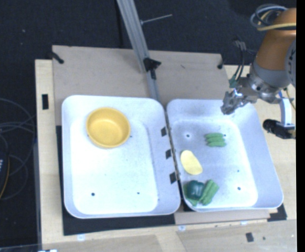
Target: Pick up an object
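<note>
The right bin [246, 135] holds a small green ridged object [214, 139] near its middle. A pale yellow oval piece [191, 163] lies by its left wall, and a dark green lump [194, 189] with a lighter green pod [210, 192] rests against it at the front. My gripper [229, 106] hangs over the bin's back right corner, above and to the right of the ridged green object, well apart from it. Nothing shows between its tips.
A yellow bowl [108, 127] sits at the back left of the left bin [115, 188]. A slanted metal rail [135, 30] crosses the bench behind the bins. The grey arm with its orange band [275, 46] enters from the right.
</note>
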### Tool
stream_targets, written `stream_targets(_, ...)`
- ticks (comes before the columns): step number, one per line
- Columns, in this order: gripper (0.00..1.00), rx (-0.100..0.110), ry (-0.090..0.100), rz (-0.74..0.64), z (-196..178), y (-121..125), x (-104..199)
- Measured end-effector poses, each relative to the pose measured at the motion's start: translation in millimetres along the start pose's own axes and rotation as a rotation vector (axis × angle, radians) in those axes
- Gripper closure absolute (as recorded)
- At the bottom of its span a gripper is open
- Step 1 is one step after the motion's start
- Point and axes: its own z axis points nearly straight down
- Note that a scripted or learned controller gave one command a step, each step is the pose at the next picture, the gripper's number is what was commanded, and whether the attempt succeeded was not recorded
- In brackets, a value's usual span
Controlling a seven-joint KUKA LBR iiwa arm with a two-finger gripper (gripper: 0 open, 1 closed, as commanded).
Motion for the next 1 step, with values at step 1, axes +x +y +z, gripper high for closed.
stream_targets(1,1.0,-0.001,0.0,0.0,-50.6,1.0,-0.8)
